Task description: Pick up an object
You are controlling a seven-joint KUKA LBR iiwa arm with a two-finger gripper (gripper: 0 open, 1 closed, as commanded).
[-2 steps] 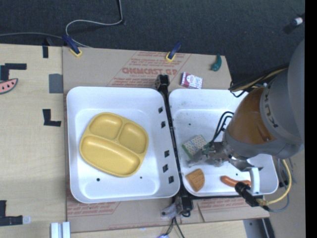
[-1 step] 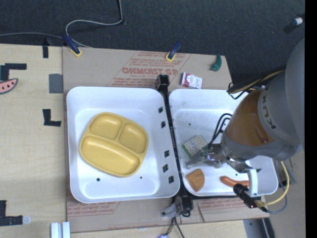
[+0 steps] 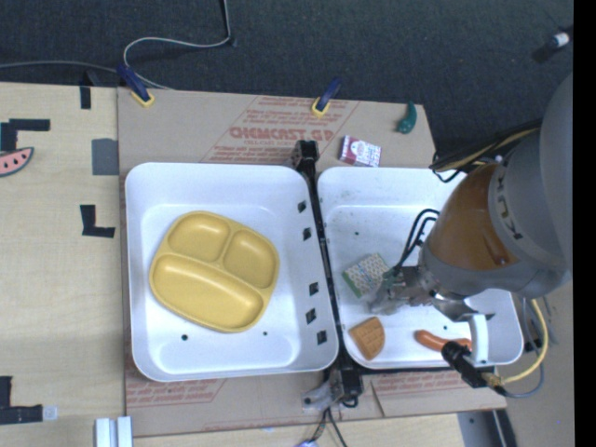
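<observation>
My gripper (image 3: 384,296) reaches down into the right bin (image 3: 372,198) from the right, its tip low beside a greenish patterned block (image 3: 364,272). The tip sits at that block's lower right edge, touching or nearly so. A tan bread-like piece (image 3: 367,337) lies just below the gripper near the bin's front wall. An orange carrot-like item (image 3: 430,340) lies to the right of it, under the arm. The left bin (image 3: 154,343) holds a yellow divided plate (image 3: 215,270).
The arm's grey body and orange band (image 3: 475,231) cover the right half of the right bin. A black divider (image 3: 317,259) runs between the bins. A small red-white packet (image 3: 358,151) and clips lie on the cardboard behind the bins.
</observation>
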